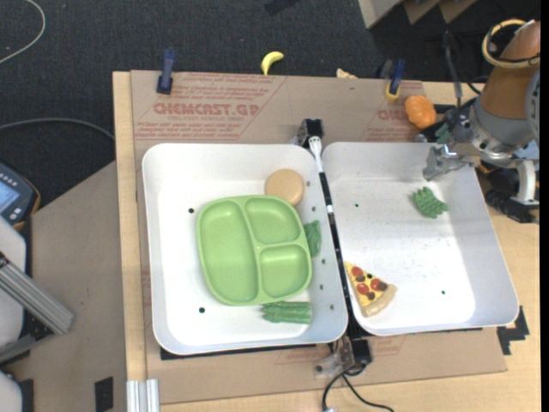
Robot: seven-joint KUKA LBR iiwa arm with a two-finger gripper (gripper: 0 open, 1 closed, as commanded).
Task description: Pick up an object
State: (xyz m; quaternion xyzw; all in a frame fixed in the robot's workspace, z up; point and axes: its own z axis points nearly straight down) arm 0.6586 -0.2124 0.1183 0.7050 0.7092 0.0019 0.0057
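My gripper (435, 162) hangs over the far right part of the right bin (480, 256), with the grey arm and its orange band rising behind it. A small green leafy toy (427, 202) lies on the bin floor just below and slightly left of the gripper, apart from it. Near the front left corner of the same bin rests a pizza slice toy (371, 287). I see nothing held at the gripper.
The left bin (163, 230) holds a green divided plate (254, 249), a tan round piece (285, 185), and green vegetable toys (287, 312) at the front and beside the plate (312, 237). An orange ball (419, 110) and a yellow banana (272, 60) lie outside the bins.
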